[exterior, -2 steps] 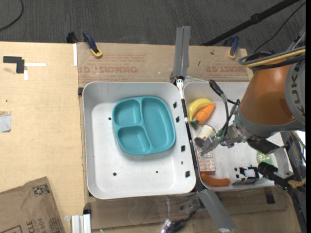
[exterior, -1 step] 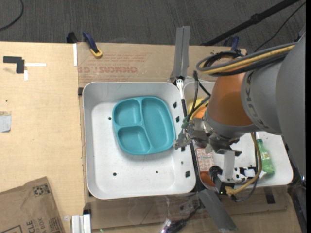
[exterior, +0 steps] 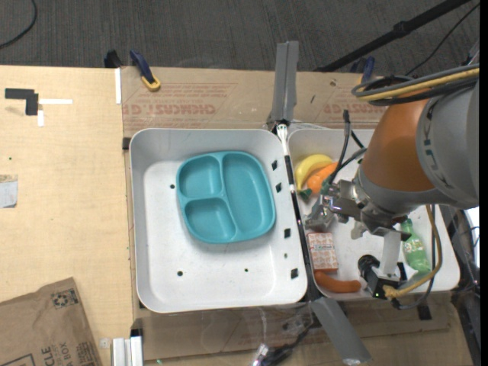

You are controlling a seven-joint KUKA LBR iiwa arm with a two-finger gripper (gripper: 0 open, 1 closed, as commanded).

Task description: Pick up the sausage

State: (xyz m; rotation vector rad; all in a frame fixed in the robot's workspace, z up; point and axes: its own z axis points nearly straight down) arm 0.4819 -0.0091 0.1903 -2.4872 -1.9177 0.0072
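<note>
Camera view: left bin (exterior: 145, 227) holds a teal three-compartment plate (exterior: 226, 197), sitting upper-middle and slightly rotated. Right bin (exterior: 450, 269) is mostly covered by the arm (exterior: 415, 155); the orange band and grey wrist block the bin's centre and far side.

Sausage (exterior: 337, 284) lies at the right bin's near edge, close to the divider, just below a small red-and-white printed box (exterior: 322, 251). Its right end runs under black cabling, so the full length isn't visible.

Gripper (exterior: 326, 208) hangs over the right bin's left part, above the box and beside the fruit, apart from the sausage. Can't tell if it's released or clenched: metal parts blur together. Nothing visibly grasped.

Banana (exterior: 311, 166) and an orange fruit (exterior: 323, 175) sit at the bin's far left corner, partly hidden by the wrist. A green bottle-like item (exterior: 415, 250) shows at the right, partly cut by cables; can't identify it firmly.
</note>
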